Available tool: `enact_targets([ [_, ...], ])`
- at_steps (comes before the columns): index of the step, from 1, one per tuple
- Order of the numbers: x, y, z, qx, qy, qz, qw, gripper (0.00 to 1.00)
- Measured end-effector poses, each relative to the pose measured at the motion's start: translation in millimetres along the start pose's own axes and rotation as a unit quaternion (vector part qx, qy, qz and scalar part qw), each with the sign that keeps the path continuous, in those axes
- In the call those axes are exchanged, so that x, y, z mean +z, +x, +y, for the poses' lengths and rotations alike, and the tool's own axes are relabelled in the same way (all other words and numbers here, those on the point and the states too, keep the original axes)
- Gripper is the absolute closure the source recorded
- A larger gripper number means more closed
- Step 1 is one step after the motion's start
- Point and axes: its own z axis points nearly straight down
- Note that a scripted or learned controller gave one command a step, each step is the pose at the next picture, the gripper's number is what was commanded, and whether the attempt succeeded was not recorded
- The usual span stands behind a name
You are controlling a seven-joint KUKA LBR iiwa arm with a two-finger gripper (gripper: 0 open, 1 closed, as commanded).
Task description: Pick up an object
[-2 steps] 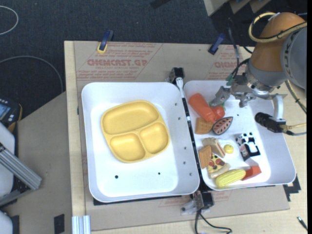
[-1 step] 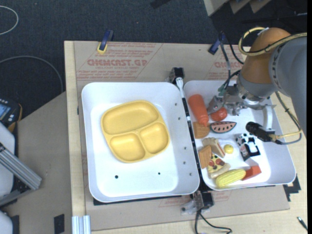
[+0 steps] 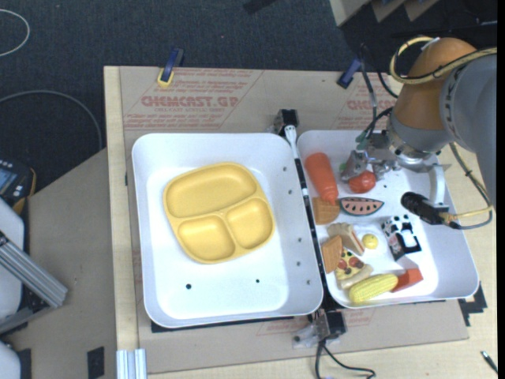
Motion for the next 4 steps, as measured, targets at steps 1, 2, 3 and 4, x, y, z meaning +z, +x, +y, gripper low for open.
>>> enact_targets([
  [1,-44.9,3.5,-2.6,-0.001,-0.003,-0.001,1.0000,1.00],
  [2,-107.6,0.3,5.4,-0.001,-0.004,-0.001,1.0000,1.00],
  [3,-129.7,0.4,6.6,-0.001,-0.002,-0.001,1.0000,1.00],
  [4,-139.0,45.0,-18.5,-0.003,0.002,0.001,1.0000,1.00],
])
